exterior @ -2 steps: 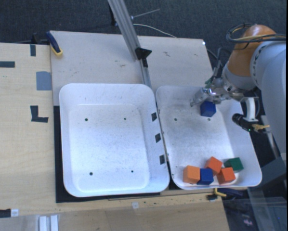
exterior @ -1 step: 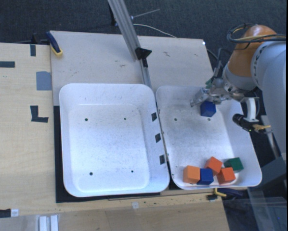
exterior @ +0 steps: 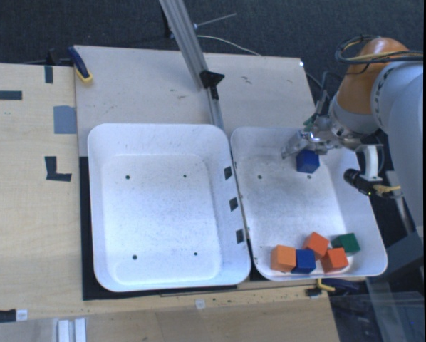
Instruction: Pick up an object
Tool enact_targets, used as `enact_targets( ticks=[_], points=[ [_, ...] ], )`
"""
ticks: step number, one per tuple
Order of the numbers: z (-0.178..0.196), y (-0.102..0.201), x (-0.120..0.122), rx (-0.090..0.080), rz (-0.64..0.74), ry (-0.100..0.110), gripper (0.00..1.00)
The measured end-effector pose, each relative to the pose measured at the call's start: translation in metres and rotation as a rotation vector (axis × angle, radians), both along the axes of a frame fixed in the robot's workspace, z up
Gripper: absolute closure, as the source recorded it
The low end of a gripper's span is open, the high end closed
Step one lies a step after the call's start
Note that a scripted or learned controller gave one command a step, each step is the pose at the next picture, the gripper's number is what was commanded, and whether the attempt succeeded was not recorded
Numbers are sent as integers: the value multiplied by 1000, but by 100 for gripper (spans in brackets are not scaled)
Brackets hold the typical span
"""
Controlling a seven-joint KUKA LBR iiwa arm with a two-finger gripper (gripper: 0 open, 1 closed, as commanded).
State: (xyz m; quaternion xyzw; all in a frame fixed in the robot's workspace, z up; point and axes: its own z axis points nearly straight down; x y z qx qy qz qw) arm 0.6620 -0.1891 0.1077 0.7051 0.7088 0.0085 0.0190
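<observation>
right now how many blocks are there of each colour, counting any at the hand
orange blocks: 3
blue blocks: 2, one in the pile at the right bin's near edge, one right under the hand at
green blocks: 1
total: 6

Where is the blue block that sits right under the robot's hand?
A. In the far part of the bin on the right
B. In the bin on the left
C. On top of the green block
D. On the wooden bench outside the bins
A. The blue block shows just below the gripper over the far part of the right bin, well apart from the cluster of blocks at the bin's near edge.
</observation>
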Motion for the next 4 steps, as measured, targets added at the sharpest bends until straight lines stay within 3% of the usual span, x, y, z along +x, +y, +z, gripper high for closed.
enact_targets(
  ticks=[1, 2, 3, 4],
  points=[
    [0, 0, -2, 0, 0, 0, 0],
    [2, 0, 5, 8, 0, 20, 100],
    [3, 0, 5, 11, -1, 21, 100],
    [23, 21, -66, 15, -5, 41, 100]
  ],
)
